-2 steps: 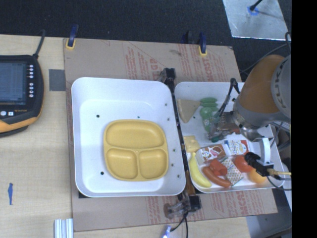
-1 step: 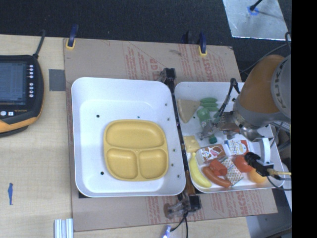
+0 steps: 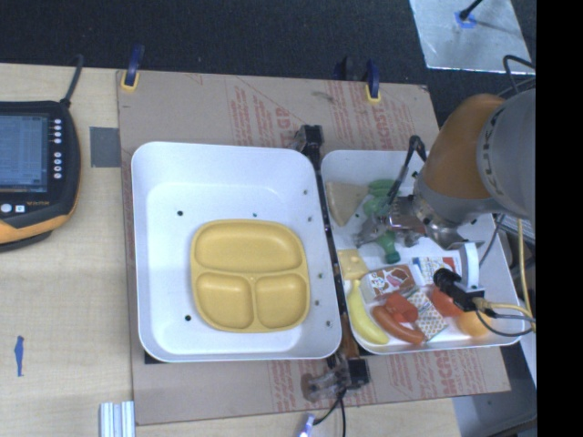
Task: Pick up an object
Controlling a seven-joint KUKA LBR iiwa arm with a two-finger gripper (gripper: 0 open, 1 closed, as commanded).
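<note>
The right bin (image 3: pixel 339 173) holds several toy foods: a green piece (image 3: pixel 381 194), a yellow banana (image 3: pixel 363 324), a red-orange piece (image 3: pixel 401 319), an orange piece (image 3: pixel 474 322), a picture card (image 3: pixel 387 283) and a pale wedge (image 3: pixel 341 202). The gripper (image 3: pixel 390 227) reaches down into the upper middle of that bin, beside the green piece. Its metal fingers sit low among the items, and the arm's orange band (image 3: pixel 460 153) looms over the bin's right side.
The left bin (image 3: pixel 155 244) holds a yellow three-compartment plate (image 3: pixel 248 274). A teach pendant (image 3: pixel 32 167) lies at the far left of the bench. Clamps (image 3: pixel 130 69) pin the cardboard sheet at the back edge.
</note>
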